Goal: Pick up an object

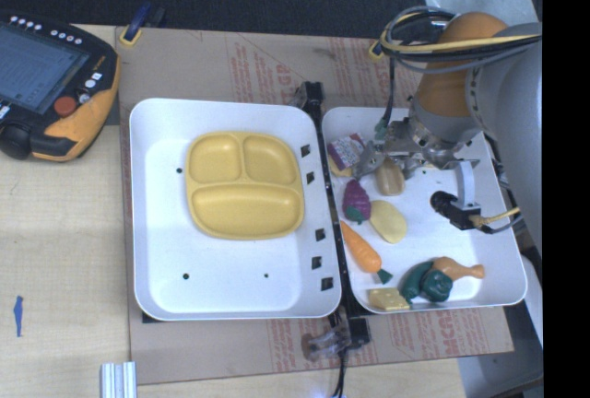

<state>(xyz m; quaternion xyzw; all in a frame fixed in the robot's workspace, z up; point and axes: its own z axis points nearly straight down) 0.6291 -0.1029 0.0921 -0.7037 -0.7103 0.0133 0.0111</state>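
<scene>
Nearest me, at six o'clock, the left bin [147, 203] just held a yellow tray [244, 184]. Right bin [502, 281] had the pickable toys: carrot [360, 247], purple eggplant [356, 200]. Gripper [389, 168] hovered at twelve o'clock, couldn't tell its grip.

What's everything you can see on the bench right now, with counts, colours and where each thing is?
Bins: two, white, side by side on the bench.
Divided plate: one, yellow, in the left bin.
Toy foods: several in the right bin, among them a purple eggplant, a yellow lemon, an orange carrot, a tan drumstick and a dark green piece.
Pendant: one, black and orange, upper left.
Arm: one, grey with an orange band; gripper low over the right bin's upper part.
</scene>
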